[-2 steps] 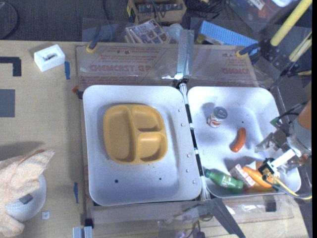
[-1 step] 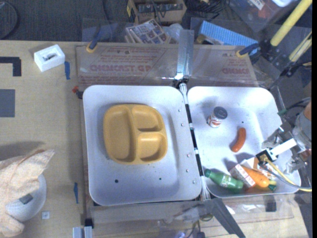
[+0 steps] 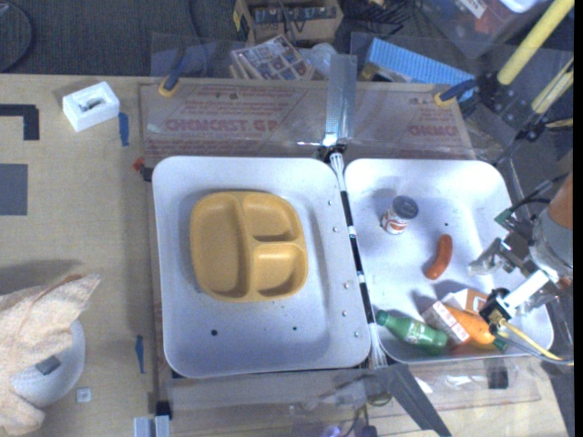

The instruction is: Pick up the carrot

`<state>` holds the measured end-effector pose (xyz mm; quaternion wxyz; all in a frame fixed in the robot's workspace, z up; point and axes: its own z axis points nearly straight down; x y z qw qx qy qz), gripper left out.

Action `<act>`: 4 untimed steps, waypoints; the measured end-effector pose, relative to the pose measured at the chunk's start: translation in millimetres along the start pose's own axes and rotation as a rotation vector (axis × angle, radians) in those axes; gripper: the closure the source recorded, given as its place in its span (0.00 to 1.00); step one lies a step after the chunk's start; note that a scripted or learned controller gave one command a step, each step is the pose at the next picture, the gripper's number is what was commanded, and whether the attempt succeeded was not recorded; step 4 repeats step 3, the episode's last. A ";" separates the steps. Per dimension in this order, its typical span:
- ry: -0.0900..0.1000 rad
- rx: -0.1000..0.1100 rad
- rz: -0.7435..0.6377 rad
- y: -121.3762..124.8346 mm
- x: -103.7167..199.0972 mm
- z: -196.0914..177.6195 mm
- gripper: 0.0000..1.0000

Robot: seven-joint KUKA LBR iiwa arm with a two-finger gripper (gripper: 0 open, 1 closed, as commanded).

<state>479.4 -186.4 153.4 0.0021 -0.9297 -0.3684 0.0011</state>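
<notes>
Where the arm comes in at the right edge of the frame, the gripper (image 3: 494,260) sits low over the right-hand part of the right bin (image 3: 474,185). At this slant it is not possible to tell whether it is open or closed, and nothing can be seen held in it.

Just below the gripper, toward the bin's lower right corner, lies the carrot (image 3: 475,326), orange and on its side on the bin floor. Its left end touches or overlaps a small red and white box (image 3: 445,316). Left of the box, a green bottle (image 3: 414,330) lies on its side along the bin's lower edge, its cap pointing left.

Left of the gripper, near the middle of the bin, a red sausage (image 3: 438,256) lies tilted, apart from the other items. Farther up and left, a small can (image 3: 397,216) with a dark top stands alone.

Beside it, the left bin (image 3: 182,335) holds a yellow divided plate (image 3: 248,244) with three compartments, set a little above the bin's centre.

Outside the bins, a small white box (image 3: 90,106) rests on the bench at the upper left of the frame, and a pale cloth (image 3: 41,312) lies at the lower left.
</notes>
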 end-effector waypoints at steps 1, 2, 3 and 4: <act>0.000 -0.001 -0.242 -20.1 17.8 6.6 0.00; 0.001 -0.009 -0.342 -0.4 1.9 52.2 0.00; 0.000 -0.015 -0.531 -16.0 17.9 64.6 0.00; 0.000 -0.015 -0.531 -16.0 17.9 64.6 0.00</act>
